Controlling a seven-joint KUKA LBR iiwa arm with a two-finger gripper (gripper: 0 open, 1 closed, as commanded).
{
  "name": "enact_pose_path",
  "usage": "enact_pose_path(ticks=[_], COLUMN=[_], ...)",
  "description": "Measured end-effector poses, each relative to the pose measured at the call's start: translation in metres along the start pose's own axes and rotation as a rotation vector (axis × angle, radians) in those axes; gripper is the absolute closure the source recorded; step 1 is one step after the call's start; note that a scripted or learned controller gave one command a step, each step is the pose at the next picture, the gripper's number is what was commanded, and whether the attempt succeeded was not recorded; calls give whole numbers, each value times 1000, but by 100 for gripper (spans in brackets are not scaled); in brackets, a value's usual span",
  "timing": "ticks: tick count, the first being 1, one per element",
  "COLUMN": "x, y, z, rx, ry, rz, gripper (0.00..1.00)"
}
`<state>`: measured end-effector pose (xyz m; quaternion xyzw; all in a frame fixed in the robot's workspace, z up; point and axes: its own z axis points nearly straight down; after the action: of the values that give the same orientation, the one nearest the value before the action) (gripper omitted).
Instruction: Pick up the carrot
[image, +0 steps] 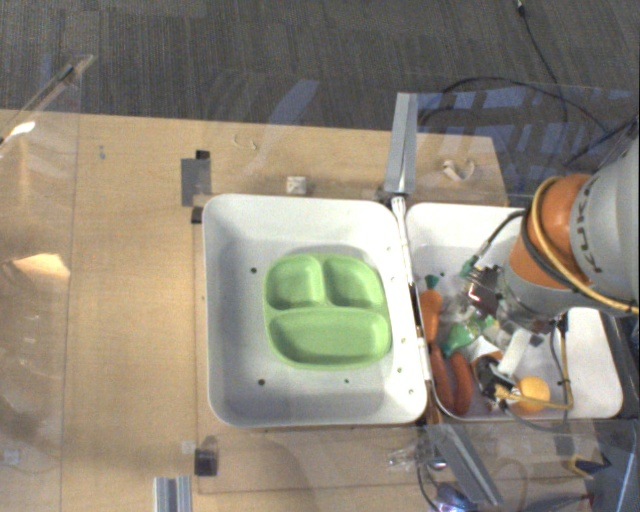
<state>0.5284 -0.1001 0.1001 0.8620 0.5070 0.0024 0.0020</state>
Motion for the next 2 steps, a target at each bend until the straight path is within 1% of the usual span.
enact_pose_path(ticks=[1, 2], x=[-16, -15], y=[67, 36], z=[-131, 2], rx=[1, 1], ry=[-1, 1], rz=[371, -134], gripper=[0, 0])
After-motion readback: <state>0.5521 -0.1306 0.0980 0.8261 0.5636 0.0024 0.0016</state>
